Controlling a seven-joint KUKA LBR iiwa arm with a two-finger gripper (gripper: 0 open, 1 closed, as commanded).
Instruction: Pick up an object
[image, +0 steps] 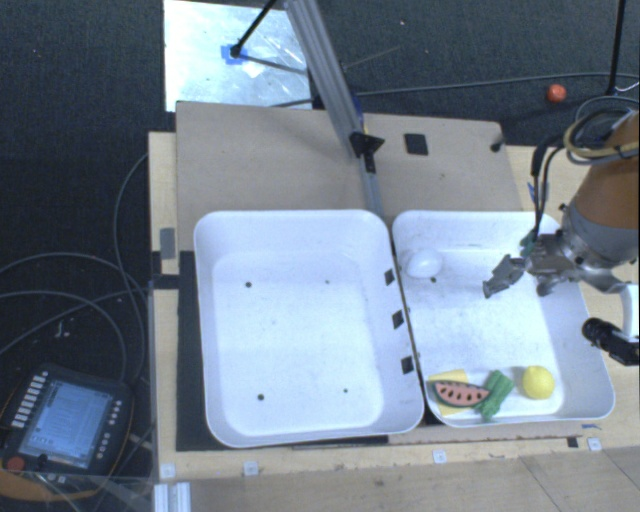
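Fingers first: we see one dark finger (500, 277) jutting left from the gripper (525, 272), which hangs over the upper middle of the right bin, but we cannot tell whether the pair is spread or closed — nothing shows between them.

From the largest down: the surface (270, 150) carries two white bins. The left bin (215, 240) lies beside the right bin (470, 225), their inner rims touching. The arm (605, 215) reaches in from the right.

In the right bin, a white rounded object (422, 264) sits near the top-left corner, near the gripper. Along the bottom edge lie a watermelon slice (460, 394), a green vegetable (495, 394) just beside it, and a yellow lemon (538, 382).

We judge this the approach step — no object is lifted yet. Next we would need to choose a target, centre over it and descend.
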